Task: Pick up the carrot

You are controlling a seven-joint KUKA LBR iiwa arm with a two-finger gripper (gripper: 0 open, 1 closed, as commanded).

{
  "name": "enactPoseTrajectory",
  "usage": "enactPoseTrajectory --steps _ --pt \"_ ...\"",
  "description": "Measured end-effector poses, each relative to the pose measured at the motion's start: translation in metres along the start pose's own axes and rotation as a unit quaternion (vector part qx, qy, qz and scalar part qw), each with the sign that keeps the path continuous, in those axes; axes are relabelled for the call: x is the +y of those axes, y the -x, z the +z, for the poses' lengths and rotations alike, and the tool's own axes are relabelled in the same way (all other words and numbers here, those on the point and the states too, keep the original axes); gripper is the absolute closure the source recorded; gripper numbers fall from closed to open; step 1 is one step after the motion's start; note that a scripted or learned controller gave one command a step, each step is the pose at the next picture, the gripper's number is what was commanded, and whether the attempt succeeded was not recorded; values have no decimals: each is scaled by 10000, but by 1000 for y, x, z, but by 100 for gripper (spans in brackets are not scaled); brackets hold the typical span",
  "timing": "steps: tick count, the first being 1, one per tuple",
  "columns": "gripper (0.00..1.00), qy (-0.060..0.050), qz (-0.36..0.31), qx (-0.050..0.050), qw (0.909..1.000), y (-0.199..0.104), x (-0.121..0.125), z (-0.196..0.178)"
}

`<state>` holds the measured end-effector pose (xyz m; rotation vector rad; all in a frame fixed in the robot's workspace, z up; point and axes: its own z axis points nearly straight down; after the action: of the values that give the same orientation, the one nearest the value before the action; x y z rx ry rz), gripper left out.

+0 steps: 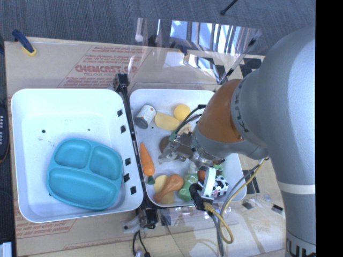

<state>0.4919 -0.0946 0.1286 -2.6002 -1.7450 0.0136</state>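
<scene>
In the camera view, the left shallow white plastic bin point(21, 143) is holding a light-blue three-compartment plastic tray point(86, 173), which is lying toward its near edge. The right shallow white bin point(161, 94) is carrying the toys: the slim orange plastic carrot point(147, 159) is lying lengthwise against its left wall, a white-and-grey can point(144, 114) and yellow rounded pieces point(174, 116) are sitting near its far edge, and a tan drumstick-shaped piece point(168, 186) is resting by its near edge. The metal two-finger gripper point(172, 148) is hanging over the bin's middle, just right of the carrot and apart from it; how far it is spread I cannot tell.
</scene>
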Motion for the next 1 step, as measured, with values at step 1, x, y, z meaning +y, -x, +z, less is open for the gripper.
enactPoseTrajectory --steps 1 --pt "0 53 1057 27 9944 7 -11 35"
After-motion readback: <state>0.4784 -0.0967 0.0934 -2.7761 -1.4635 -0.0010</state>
